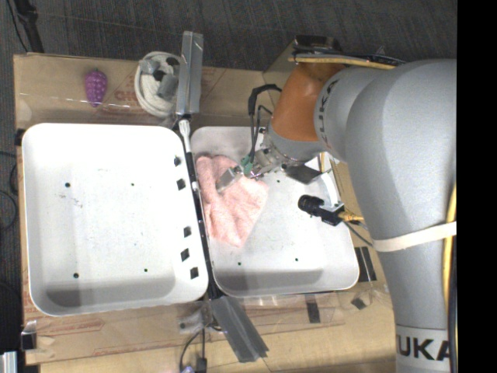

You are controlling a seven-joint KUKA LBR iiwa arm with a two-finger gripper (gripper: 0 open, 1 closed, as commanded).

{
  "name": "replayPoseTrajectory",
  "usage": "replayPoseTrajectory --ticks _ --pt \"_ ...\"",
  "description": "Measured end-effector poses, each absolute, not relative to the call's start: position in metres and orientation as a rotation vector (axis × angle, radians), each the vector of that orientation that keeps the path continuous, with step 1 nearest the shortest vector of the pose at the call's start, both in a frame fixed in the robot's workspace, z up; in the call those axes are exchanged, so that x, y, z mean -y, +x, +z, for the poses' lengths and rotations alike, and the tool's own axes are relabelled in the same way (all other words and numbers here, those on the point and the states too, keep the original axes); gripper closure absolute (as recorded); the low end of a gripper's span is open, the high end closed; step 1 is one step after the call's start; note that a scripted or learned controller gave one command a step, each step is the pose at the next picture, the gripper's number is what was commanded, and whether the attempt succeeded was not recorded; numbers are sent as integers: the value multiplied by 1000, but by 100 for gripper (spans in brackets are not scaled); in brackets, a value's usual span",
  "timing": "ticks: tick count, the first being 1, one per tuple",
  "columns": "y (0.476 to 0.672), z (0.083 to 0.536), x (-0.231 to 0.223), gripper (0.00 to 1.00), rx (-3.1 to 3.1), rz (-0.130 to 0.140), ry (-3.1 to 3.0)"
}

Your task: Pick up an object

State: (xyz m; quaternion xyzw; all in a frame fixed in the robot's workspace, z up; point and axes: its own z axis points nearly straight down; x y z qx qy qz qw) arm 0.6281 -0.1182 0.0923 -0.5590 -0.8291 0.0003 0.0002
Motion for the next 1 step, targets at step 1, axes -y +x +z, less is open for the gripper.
replayPoseTrajectory --ticks 1 --pt "570 92 130 0 2623 1 -1725"
